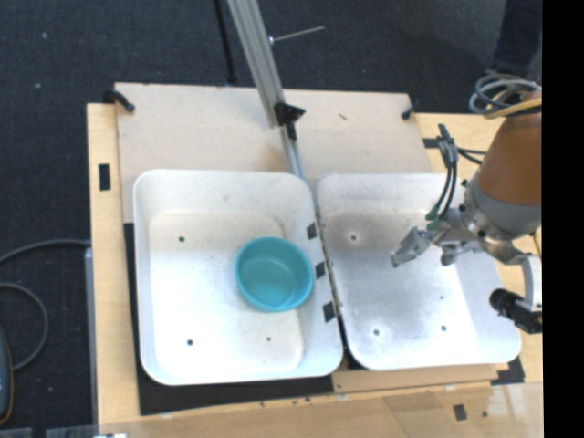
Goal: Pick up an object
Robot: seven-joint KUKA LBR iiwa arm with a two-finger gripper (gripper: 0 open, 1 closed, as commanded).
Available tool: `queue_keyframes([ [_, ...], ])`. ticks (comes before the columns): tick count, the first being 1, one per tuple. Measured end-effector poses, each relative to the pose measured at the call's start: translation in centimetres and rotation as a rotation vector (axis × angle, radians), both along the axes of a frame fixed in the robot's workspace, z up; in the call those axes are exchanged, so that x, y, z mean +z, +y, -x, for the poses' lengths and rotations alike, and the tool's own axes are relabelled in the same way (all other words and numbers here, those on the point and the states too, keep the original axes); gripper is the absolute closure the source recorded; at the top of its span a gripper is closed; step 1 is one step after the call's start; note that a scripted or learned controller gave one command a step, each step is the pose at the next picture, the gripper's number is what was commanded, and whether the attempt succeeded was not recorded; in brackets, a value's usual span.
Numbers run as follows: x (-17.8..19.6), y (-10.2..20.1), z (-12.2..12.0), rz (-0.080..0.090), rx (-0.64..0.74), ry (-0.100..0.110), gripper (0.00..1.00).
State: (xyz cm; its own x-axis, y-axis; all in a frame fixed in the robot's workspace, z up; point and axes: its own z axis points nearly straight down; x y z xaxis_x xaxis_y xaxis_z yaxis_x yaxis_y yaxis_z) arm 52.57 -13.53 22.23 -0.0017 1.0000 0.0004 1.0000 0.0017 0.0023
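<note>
Resting upright, mouth upward, the teal bowl [274, 274] shows no long axis; we cannot tell the gripper [408, 248] state over the right bin [401, 336].

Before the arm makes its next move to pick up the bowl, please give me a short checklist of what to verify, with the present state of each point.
1. Target present: a round teal plastic bowl lies in the left white bin - ok.
2. Bowl upright, opening up, with nothing on it - ok.
3. Gripper over the target: it is over the right white bin, not the bowl - not ok.
4. Gripper free of any object: nothing shows at its tip - ok.
5. Fingers ready for a grasp: too small to judge - cannot tell.
6. Path to the bowl: the raised bin edges lie between - cannot tell whether the gripper is high enough.
</note>
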Motion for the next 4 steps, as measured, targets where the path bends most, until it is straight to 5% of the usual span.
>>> queue_keyframes([
  [1,0.0,0.0,0.0,0.0,-0.001,-0.001,0.0],
  [4,-12.3,-0.7,-1.0,0.002,-0.004,0.003,0.0],
])
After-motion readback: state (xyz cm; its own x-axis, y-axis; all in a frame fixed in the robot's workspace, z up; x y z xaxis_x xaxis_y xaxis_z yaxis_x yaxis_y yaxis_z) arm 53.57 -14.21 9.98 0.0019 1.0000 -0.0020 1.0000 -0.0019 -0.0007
